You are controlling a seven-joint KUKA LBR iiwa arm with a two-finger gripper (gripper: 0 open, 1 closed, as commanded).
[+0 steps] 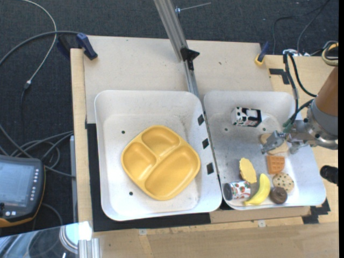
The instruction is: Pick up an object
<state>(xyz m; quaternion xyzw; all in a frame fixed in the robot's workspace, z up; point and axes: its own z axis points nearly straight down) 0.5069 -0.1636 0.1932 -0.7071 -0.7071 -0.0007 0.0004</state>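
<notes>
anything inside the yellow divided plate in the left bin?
The yellow divided plate shows three bare compartments, nothing in them. It lies flat in the left bin, so whatever is under it is covered. The food items sit in the right bin.

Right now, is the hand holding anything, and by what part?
Cannot tell. The hand is low in the right bin, just above the orange cracker, but no item is visibly between its tips.

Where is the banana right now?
The banana lies near the front edge of the right bin, between the small can and the chocolate doughnut.
</notes>
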